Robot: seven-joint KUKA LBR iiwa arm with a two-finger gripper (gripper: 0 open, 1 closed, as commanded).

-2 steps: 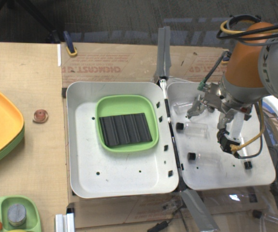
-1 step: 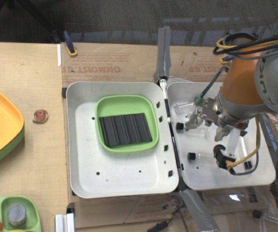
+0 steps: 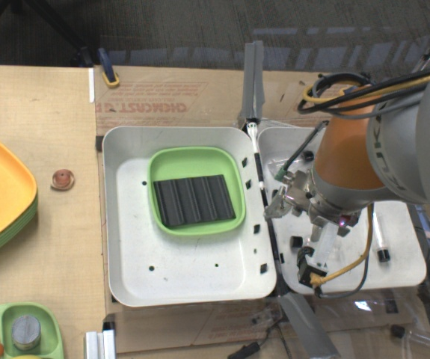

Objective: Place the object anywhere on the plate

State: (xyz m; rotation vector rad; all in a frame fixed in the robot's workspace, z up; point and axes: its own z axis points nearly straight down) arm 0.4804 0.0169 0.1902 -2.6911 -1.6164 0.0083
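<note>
A green square plate [image 3: 229, 164] lies in the left white bin [image 3: 125, 223]. A black ridged rectangular object [image 3: 194, 200] rests flat on the plate, tilted slightly. My gripper [image 3: 315, 234] hangs over the left part of the right bin [image 3: 401, 264], under the grey and orange arm, apart from the plate and the black object.
A thin white pen-like item [image 3: 380, 239] with a dark tip lies in the right bin. On the bench at the left are stacked yellow plates [image 3: 1, 193], a small red-brown knob [image 3: 63, 179] and a green compartment tray [image 3: 9, 333]. A clamp [image 3: 108, 73] sits at the back.
</note>
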